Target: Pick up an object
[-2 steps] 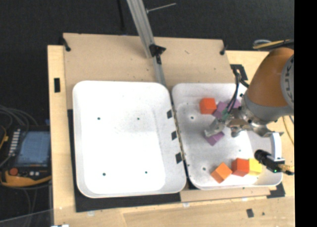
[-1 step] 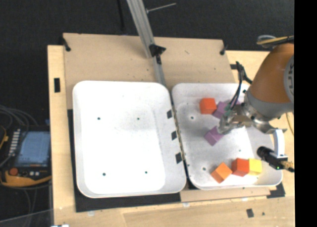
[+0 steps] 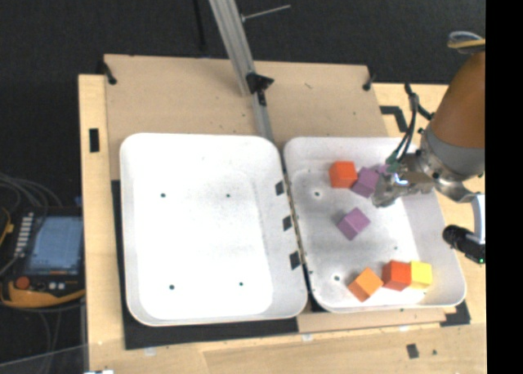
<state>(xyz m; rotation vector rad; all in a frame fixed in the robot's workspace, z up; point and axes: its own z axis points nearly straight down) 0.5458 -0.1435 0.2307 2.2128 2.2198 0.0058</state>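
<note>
A dark floor surrounds a pale wooden bench [image 3: 229, 95], and on it two shallow white bins sit side by side, with a slanted metal rail [image 3: 233, 25] rising over the seam between them. The left bin [image 3: 200, 225] carries nothing I can make out. The right bin [image 3: 327, 164] is my landmark. Toward its far wall lies an orange block [image 3: 343, 174], and just beside that a purple block [image 3: 365, 181]. A second purple cube [image 3: 354, 223] sits near the bin's middle. Along the near wall are an orange cube [image 3: 367, 283], a red block [image 3: 397, 274] and a yellow block [image 3: 421, 273], bunched together.

The arm comes in over the bin's right wall, orange band high, and the gripper [image 3: 386, 193] hangs low at the far-right part of the bin, right against the purple block by the far wall. From here I cannot tell whether its tips are spread or closed, nor whether the block sits between them or only beside them. That block lies to the gripper's left, touching or nearly so, and looks the likeliest target. I'd say the grasp depends on the tips straddling it, not pushing it toward the orange neighbour.
</note>
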